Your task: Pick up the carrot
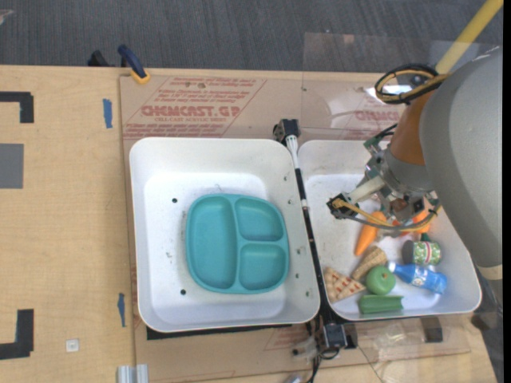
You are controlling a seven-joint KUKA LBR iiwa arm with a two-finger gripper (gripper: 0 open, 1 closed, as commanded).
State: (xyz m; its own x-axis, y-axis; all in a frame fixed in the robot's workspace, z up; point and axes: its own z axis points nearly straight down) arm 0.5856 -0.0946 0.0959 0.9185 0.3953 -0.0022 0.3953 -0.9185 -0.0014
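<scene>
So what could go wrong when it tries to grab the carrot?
1. The carrot lies in a crowded pile, close to the green apple and the waffle cone, so the tool might nudge or catch those instead.
2. The carrot sits tilted right under the tool, so it could slip away.

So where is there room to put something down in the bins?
Left bin: bare white floor rings the teal divided plate, widest above it. Right bin: bare near its top-left corner; crowded lower down, where the gripper, carrot and other toys cluster.
</scene>
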